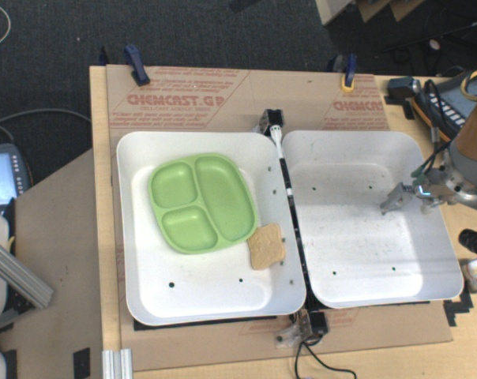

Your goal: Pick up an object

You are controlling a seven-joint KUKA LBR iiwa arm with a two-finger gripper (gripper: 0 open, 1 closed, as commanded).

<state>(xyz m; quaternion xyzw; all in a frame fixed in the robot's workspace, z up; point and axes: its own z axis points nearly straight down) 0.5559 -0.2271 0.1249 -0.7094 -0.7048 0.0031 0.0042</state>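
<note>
A green divided plate (202,204) lies in the left bin (136,235), taking up its upper middle. A tan, bread-like slice (266,246) rests just off the plate's lower right corner, close to the wall between the bins. My gripper (398,199) hangs over the right side of the right bin (357,283), reaching in from the right edge, far from both objects. I see nothing held in it.
The two white bins sit side by side on a cardboard-covered bench (183,97). A black cable with a small fitting (273,121) runs along the seam between them. Blue clamps (136,64) grip the bench's far edge. Cables and equipment crowd the right edge.
</note>
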